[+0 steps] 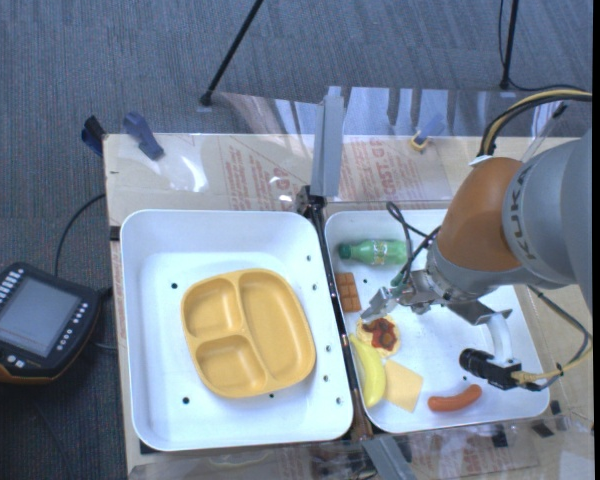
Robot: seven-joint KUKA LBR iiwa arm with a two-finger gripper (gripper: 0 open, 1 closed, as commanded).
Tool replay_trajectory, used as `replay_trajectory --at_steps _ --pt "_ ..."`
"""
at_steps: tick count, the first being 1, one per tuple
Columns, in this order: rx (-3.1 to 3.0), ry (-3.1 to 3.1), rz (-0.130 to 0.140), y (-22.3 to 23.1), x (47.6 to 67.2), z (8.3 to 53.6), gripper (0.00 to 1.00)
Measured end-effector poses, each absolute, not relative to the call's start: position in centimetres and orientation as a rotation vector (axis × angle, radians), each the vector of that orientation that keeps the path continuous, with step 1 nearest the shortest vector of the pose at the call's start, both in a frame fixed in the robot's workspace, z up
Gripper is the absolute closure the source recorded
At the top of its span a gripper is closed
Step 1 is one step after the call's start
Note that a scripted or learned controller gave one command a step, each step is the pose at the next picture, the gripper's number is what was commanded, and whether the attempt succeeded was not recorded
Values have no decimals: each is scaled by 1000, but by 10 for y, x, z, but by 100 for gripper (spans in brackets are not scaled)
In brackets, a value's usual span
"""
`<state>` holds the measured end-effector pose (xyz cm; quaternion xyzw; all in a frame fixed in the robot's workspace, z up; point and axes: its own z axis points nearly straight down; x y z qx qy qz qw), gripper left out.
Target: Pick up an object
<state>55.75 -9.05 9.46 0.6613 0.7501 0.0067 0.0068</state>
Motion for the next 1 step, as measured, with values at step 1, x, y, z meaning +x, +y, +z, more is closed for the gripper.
replay_trajectory --at_steps 1 --pt "2005 2404 17 -89 528 94 0"
